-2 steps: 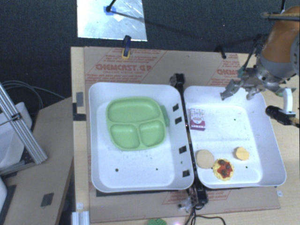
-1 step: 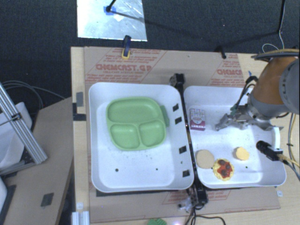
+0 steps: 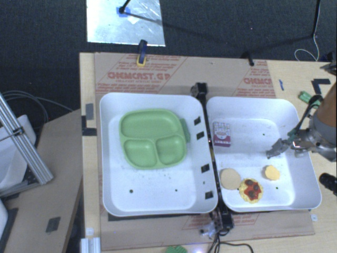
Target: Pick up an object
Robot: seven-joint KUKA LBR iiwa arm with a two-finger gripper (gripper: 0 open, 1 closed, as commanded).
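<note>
Camera view. Two white bins side by side. Left bin (image 3: 113, 194) holds a green tray (image 3: 152, 139), three compartments, sitting toward 12 o'clock of that bin. Right bin (image 3: 253, 112) holds four small things: a card (image 3: 221, 134) with red print near its 10 o'clock corner; a tan disc (image 3: 230, 178) at about 7 o'clock; a pizza piece (image 3: 251, 190), yellow with red topping, just beside the disc toward 6 o'clock; a yellow chip (image 3: 271, 172) at about 4 o'clock.

The arm comes in from 3 o'clock. Gripper (image 3: 275, 151) hangs over the right bin, tips pointing toward 9 o'clock, just above the chip at its 12 o'clock. Nothing seen between the tips. Whether the tips stand wide or narrow: cannot tell, too small and blurred.

Judgement: step in hand is the approach; no object picked yet. Chip is the nearest candidate. To do it well: shift toward 6 o'clock until centred over the chip, turn the tips straight down, descend with the chip between them. Chip looks low and flat, so close right at the bin floor. Pizza piece lies near the chip at its 7 o'clock; keep clear of it.
</note>
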